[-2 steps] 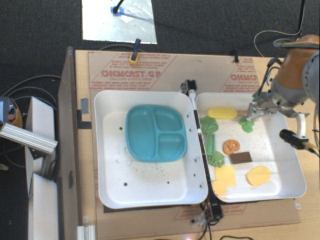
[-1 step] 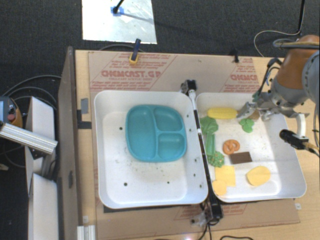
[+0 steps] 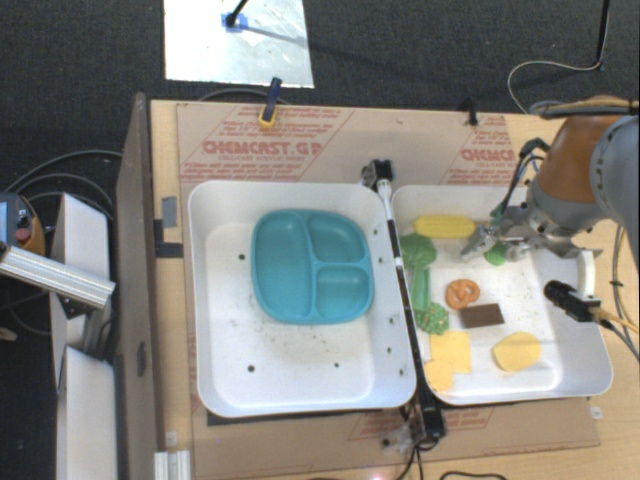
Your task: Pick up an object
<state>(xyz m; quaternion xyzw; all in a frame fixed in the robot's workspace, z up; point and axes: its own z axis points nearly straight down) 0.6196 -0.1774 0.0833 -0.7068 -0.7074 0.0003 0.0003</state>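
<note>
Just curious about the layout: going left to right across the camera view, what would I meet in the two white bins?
Teal divided plate → green toy vegetable → orange pretzel → pale yellow round piece → the gripper sits above these, near the yellow banana-like piece.

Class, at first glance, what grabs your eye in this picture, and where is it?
A teal divided plate sits alone in the left bin. The right bin holds scattered toy food, including a yellow banana and a pretzel. The gripper hangs over a green piece.

Glossy white plastic bins (image 3: 300,393), smooth teal plastic tray (image 3: 310,266), matt printed cardboard (image 3: 300,143) beneath, shiny foil sheet (image 3: 238,28)
</note>
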